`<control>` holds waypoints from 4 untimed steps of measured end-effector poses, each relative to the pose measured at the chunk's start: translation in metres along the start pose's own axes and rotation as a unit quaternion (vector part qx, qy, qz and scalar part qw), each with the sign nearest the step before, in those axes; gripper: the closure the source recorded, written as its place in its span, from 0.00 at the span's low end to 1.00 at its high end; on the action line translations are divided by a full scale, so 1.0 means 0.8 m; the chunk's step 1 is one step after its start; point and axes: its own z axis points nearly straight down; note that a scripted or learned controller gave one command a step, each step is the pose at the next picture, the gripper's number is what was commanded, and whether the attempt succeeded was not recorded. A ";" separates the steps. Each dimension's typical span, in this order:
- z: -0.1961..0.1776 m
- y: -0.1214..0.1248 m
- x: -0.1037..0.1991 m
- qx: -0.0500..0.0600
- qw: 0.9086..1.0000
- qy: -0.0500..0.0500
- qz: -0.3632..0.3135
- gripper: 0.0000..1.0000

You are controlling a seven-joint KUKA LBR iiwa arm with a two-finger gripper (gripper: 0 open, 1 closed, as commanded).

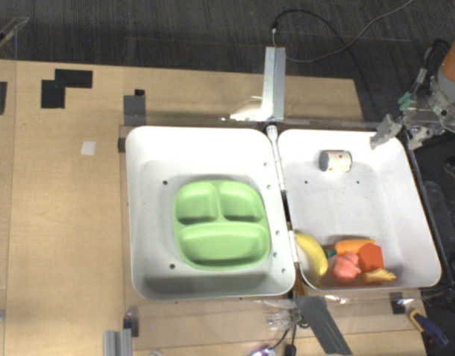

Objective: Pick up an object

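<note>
In the right bin (405, 199), a small pale cylinder (335, 160) lies on its side near the back. A cluster sits against the front wall: a yellow banana (312, 252), an orange-red block (370, 256), a pink piece (346, 268) and a small yellow piece (381, 275). My gripper (399, 128) hangs over the back right corner of that bin, well apart from the cylinder and far from the cluster. Nothing is seen held in it.
The left bin (145, 199) holds a green divided plate (221, 222) in its middle. A metal post (275, 80) rises behind the seam between the bins. A black cable (338, 39) runs across the floor at the back. Wooden bench lies to the left.
</note>
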 end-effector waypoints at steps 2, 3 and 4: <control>0.187 0.042 0.061 -0.002 1.000 0.000 0.010 0.00; 0.182 -0.053 0.116 -0.005 1.000 -0.001 0.014 0.00; 0.136 0.037 0.131 0.000 0.993 0.000 0.114 0.00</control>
